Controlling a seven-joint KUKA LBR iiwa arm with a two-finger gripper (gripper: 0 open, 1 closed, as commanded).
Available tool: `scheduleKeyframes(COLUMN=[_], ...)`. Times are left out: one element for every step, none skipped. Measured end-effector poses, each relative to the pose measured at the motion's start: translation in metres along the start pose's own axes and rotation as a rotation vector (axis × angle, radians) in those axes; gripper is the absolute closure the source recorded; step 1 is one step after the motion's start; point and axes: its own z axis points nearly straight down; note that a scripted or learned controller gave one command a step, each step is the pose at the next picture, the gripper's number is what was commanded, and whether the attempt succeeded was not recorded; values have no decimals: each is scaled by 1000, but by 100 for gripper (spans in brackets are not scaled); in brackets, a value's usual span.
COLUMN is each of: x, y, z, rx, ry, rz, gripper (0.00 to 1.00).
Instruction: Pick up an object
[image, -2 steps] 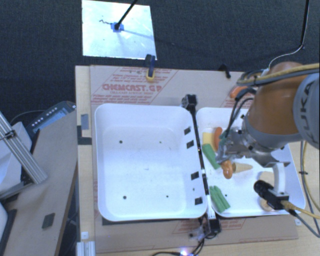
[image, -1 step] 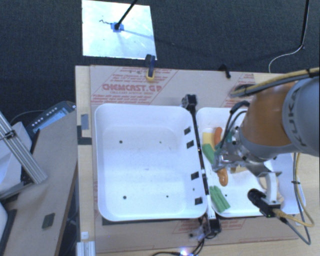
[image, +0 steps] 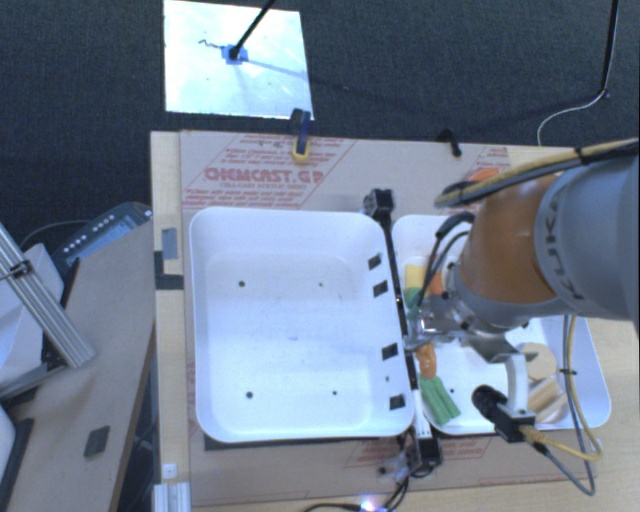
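Observation:
The grey arm with its orange band (image: 505, 250) reaches in from the right and covers much of the right bin (image: 598, 400). Its gripper (image: 428, 335) points down at the bin's left side, by the divider. Just below the gripper lies a small orange object (image: 427, 358). A green block (image: 438, 398) sits nearer the front corner. Beside the arm's upper left, a yellow piece (image: 413, 274) peeks out. Two tan, wood-coloured pieces (image: 541, 378) rest at the bin's right front. The arm hides whatever else is in the bin.
The left white bin (image: 290, 320) stands beside the right one, with black clips (image: 380, 290) along the shared wall. A yellow cable (image: 560, 445) loops past the right bin's front edge. At the back of the board sits a yellow clamp (image: 300, 150).

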Motion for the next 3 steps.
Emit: scheduleKeyframes(x=[7, 112, 76], y=[1, 52, -1], z=[-33, -72, -94], rx=[-7, -12, -3], ry=[0, 3, 0], rz=[1, -9, 6], gripper=[100, 100, 100])
